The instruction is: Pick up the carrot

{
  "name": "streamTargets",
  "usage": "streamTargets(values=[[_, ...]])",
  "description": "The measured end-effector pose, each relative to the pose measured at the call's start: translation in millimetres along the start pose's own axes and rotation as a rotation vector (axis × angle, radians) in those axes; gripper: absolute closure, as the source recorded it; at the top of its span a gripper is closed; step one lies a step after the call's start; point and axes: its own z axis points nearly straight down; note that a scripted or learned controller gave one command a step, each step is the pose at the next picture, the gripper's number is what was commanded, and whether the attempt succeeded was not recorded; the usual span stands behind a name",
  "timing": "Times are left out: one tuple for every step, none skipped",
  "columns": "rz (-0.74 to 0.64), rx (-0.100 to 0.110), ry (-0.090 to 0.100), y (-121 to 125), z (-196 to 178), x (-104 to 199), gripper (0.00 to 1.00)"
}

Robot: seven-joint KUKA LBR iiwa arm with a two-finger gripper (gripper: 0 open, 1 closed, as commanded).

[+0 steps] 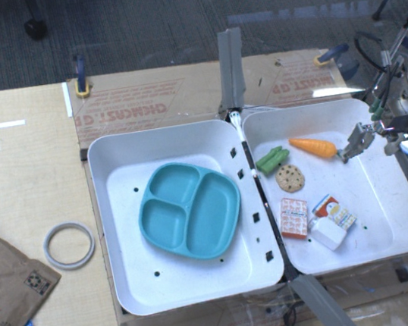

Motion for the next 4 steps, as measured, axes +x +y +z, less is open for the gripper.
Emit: streamTargets(values=[[-0.032, 0.001, 0.000, 66, 90, -14, 0.00], [-0.253, -0.005, -0.001, 131, 190, -13, 0.00], [-0.250, -0.006, -0.002, 131, 180, -14, 1.00], [0.038, -0.003, -0.001, 139, 89, 72, 1.00]])
